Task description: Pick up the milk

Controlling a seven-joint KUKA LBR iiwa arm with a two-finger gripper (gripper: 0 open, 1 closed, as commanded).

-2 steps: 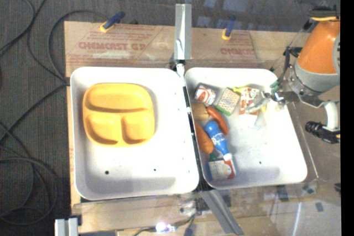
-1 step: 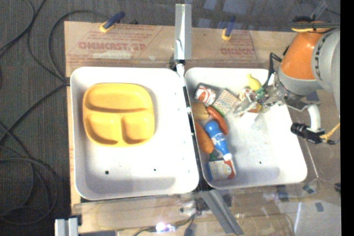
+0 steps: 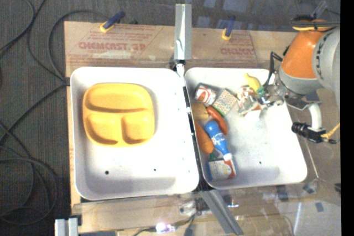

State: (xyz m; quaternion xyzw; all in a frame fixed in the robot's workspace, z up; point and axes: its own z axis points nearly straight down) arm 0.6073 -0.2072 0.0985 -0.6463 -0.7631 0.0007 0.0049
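Arm: I see the grey arm with its orange band (image 3: 301, 58) entering from the right, over the right white bin (image 3: 276, 168).
Gripper (image 3: 260, 99): low over the bin's upper right part, near a yellow banana-shaped toy (image 3: 252, 81); I cannot tell how it is set.
Milk: the small white and green milk carton (image 3: 221, 167) lies near the right bin's front left, just below a blue bottle with a red cap (image 3: 217, 140), well apart from the gripper.
Left white bin (image 3: 110, 174): bears a yellow compartment tray (image 3: 119, 113).
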